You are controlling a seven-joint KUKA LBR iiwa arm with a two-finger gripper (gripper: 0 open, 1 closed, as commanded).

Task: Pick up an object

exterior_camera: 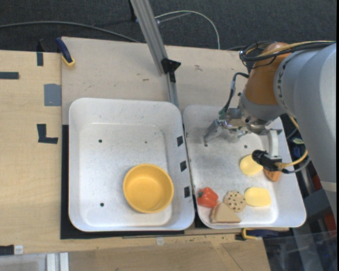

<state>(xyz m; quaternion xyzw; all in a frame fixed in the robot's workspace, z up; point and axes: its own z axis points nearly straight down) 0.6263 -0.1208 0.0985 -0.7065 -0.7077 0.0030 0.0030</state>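
Lying flat in right bin (288, 216), near its front edge: red piece (208, 196), cookie (233, 200), tan wedge (225, 214) with long side along that edge, yellow discs (257, 196). Farther back, gripper (210, 135) above bare floor, fingers seemingly parted, holding nothing.

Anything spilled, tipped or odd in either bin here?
Nothing stands out. The yellow bowl sits upright in the left bin; the small food pieces cluster at the near-right of the right bin, with the end effector above bare floor.

arm: grey, orange band, reaching in from right | claw (210, 135): lowered, pointing left, nothing between its parted fingers
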